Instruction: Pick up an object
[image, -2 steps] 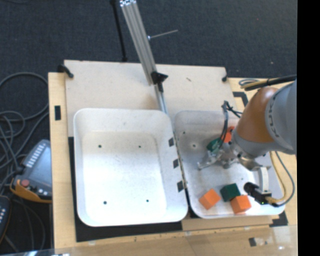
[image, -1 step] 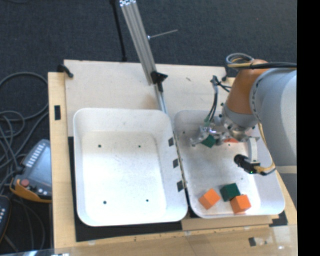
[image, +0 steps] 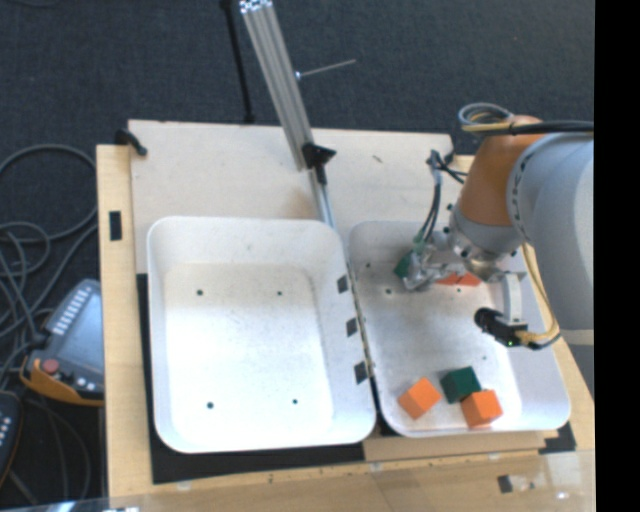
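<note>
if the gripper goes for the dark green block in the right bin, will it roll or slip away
Probably not roll: the dark green block looks cube-shaped with flat faces, so it should sit still. It likely stays rigid under a squeeze, judging by its crisp edges. It sits close between two orange blocks, so a push might nudge those, and the fingers may have little room.

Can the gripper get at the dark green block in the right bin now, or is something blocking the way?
Probably yes. The dark green block lies uncovered, though orange blocks press close on both sides, leaving the gripper little room.

A pale wooden bench (image: 220, 170) stands on dark carpet (image: 100, 60). Black cables (image: 30, 230) coil left of the bench.
</note>
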